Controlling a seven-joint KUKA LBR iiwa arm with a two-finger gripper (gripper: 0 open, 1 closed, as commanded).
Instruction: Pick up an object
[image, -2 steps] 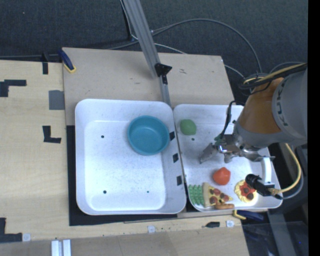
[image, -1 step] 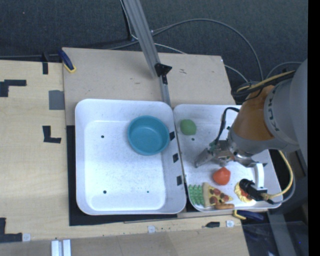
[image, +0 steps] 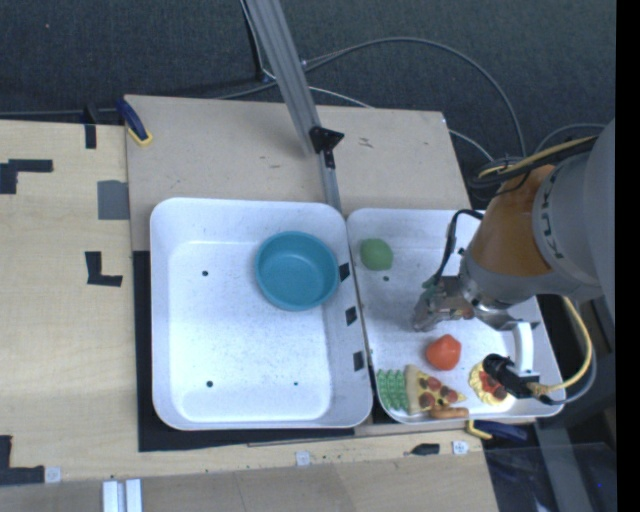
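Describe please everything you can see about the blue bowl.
The blue bowl is round, teal-blue and smooth, likely plastic. It stands upright with its opening upward, and nothing shows inside it. It sits on the floor of the left white bin, toward the bin's upper right part, near the wall beside the other bin. Nothing else touches it.

We see a bowl (image: 297, 270) in the left bin (image: 185, 300). In the right bin (image: 400, 225), a ball (image: 376, 253) lies at the back, a tomato (image: 443, 352) nearer, and a pizza slice (image: 420, 392) in front.

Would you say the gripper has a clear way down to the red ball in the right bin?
Probably yes: the gripper hangs just above the red ball, nothing lies between them, and the pizza slice sits apart below it.
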